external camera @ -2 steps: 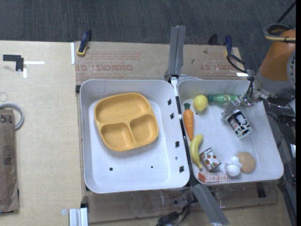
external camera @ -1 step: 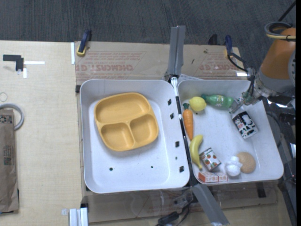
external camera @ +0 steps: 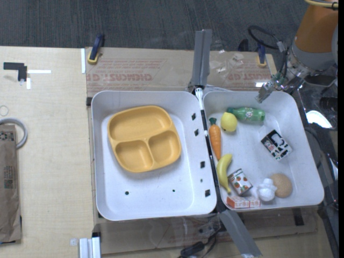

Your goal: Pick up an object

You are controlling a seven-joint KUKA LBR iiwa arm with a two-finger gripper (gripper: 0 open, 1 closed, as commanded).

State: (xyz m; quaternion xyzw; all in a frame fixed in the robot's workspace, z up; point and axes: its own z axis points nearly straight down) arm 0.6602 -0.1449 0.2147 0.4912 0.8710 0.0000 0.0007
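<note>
The right bin point(external camera: 301, 122) holds a green bottle point(external camera: 246, 114) lying on its side, a yellow lemon point(external camera: 229, 122), an orange carrot point(external camera: 215, 138), a banana point(external camera: 224, 171), a black-and-white carton point(external camera: 275, 144), a small strawberry-print carton point(external camera: 240, 181), a white lumpy object point(external camera: 266, 191) and a brown round object point(external camera: 281, 184). My gripper point(external camera: 267, 90) hangs over the bin's far rim, up and to the right of the green bottle and apart from every object. Nothing is seen in it.
The left bin point(external camera: 107, 198) carries a yellow divided plate point(external camera: 144, 138). A grey divider post point(external camera: 201, 58) rises between the bins at the back. Cables and the orange-banded arm point(external camera: 317, 26) crowd the far right corner. A flat red-and-white pack point(external camera: 242, 202) lies at the right bin's near rim.
</note>
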